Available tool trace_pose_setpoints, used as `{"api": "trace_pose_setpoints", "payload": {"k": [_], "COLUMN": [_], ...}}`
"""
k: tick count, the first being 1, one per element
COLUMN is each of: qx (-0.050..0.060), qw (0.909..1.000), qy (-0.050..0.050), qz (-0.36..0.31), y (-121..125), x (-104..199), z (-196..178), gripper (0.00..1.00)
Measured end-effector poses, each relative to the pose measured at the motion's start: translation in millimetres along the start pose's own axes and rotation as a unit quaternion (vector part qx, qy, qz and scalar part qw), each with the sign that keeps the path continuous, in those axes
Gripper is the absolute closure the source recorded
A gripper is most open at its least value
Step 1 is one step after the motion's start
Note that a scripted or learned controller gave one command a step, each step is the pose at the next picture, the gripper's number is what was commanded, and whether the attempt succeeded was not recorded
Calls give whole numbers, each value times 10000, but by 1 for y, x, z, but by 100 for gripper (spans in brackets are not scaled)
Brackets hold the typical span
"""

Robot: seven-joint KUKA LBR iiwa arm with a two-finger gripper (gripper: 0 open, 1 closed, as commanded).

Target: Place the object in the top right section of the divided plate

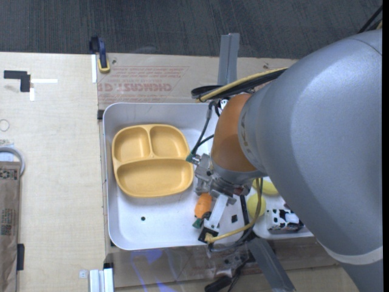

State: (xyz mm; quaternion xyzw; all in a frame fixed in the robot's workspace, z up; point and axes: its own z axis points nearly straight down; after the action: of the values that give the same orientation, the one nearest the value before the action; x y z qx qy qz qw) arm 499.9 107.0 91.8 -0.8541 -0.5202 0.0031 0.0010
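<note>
A yellow divided plate (152, 160) lies in the left part of the white bin (124, 224), with two small sections at the top and one large section below. My gripper (206, 219) hangs just right of the plate's lower right corner, over the bin floor. A small orange object (202, 204) sits right against the gripper's left side, with a bit of green below it. The wrist hides how the gripper meets it. The grey arm with its orange band (228, 142) covers most of the right side.
A yellow object (255, 203) and a black-and-white object (283, 218) lie in the right bin, partly under the arm. A cardboard sheet (146, 81) lies behind the bins. A small dark speck (143, 218) marks the bin floor below the plate.
</note>
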Motion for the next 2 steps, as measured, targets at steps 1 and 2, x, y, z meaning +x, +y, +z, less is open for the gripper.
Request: {"api": "trace_pose_setpoints", "payload": {"k": [1,2], "qx": [7,38], "qw": [10000,9957], "qy": [-5,-43], "qz": [50,-920], "y": [-52,-77], "x": [49,92], "z": [2,4], "gripper": [100,100]}}
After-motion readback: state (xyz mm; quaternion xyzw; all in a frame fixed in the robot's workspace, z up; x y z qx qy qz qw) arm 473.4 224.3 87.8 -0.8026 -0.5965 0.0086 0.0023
